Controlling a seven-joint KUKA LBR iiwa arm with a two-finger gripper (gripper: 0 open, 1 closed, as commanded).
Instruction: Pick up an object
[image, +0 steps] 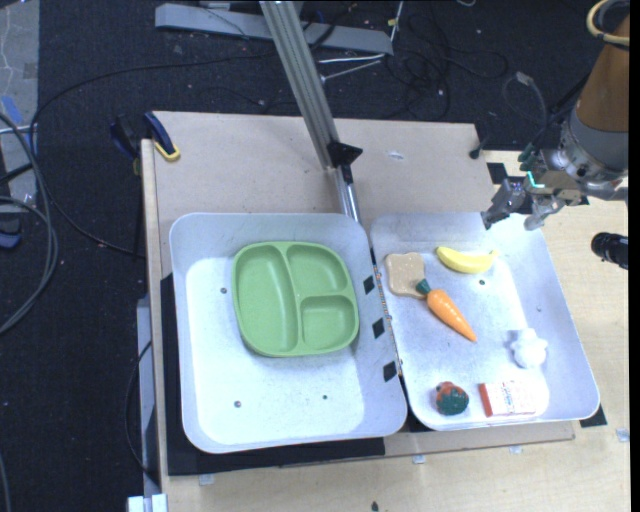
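Note:
The right bin (560, 330) holds several small things: a yellow banana (466, 260), a tan slice of bread (405, 272), an orange carrot (449, 311), a white crumpled lump (528, 348), a red and white box (512, 397) and a red and green ball (452, 398). My gripper (515, 212) hangs above the bin's far right corner, up and right of the banana. Its fingers stand apart with nothing between them.
The left bin (200, 330) bears a green divided plate (296, 298). A grey metal pole (312, 90) slants down to the gap between the bins. A blue and yellow clamp (160, 136) sits at the bench's far left corner.

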